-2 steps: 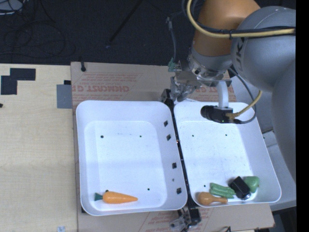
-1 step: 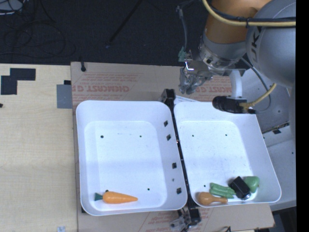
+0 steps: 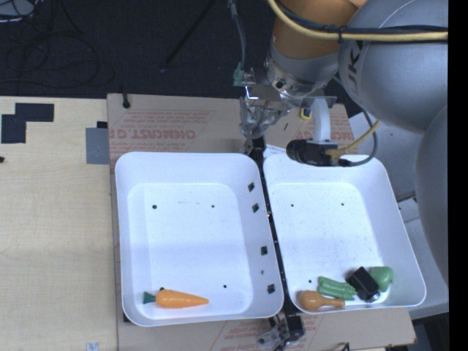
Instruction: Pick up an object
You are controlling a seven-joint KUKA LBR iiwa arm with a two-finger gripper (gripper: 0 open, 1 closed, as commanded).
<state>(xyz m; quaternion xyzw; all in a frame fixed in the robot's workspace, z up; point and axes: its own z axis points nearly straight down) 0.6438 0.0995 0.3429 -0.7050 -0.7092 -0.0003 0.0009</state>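
An orange carrot with a green top lies at the near left of the left bin. In the near right corner of the right bin a tan pear-shaped piece, a green pod, a black block and a light green piece are clustered together. My gripper hangs above the far end of the divide between the two bins, well away from all the objects. Nothing is seen in its grasp.
The bins stand on brown cardboard over a light wooden bench. The arm's grey body and orange band fill the upper right. A black cable fitting overhangs the right bin's far rim.
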